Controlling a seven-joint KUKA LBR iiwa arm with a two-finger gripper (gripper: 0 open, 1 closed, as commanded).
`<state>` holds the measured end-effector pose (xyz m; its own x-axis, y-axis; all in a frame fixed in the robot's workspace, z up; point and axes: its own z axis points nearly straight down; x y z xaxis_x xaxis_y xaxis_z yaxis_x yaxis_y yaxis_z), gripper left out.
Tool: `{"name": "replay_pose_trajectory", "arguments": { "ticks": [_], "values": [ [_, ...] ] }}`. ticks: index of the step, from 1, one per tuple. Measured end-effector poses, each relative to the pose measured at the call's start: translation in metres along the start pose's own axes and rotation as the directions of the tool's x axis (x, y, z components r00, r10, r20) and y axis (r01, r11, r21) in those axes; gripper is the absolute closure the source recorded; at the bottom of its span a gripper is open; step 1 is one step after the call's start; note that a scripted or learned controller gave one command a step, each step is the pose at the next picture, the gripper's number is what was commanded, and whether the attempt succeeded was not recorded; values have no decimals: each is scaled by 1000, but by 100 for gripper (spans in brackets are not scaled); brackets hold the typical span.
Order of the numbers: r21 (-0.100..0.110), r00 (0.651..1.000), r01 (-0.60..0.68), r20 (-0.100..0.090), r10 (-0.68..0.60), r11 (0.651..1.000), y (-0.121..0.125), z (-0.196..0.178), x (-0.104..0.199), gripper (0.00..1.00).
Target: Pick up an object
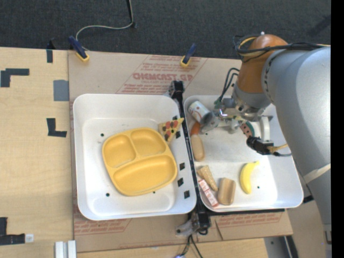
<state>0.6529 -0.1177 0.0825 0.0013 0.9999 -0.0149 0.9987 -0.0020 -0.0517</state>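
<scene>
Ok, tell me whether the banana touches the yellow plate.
Apart. The camera view shows the banana in the right bin and the yellow plate in the left bin, the bin walls between them.

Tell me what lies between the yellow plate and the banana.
In the camera view, the bins' shared rims, then bread-like pieces, lie between the yellow plate and banana.

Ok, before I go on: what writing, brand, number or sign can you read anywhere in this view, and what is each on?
"CHEMCAST GP", red print, partly blurred, on the brown protective sheet behind the bins.
Smaller red print repeats along the sheet's front edge: too small to read.
The can has a label: too blurred to read.
The red-and-white packet has markings: too small to read.
</scene>
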Motion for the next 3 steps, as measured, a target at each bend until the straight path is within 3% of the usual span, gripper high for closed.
{"name": "replay_pose_trajectory", "arguments": {
  "ticks": [1, 2, 3],
  "values": [
    [0, 1000, 0, 0, 0, 1000, 0, 0, 0, 0],
    [10, 1000, 4, -13, -4, 1000, 3, 1, -7, 0],
    [8, 1000, 0, -4, 0, 1000, 3, 1, -4, 0]
  ]
}}
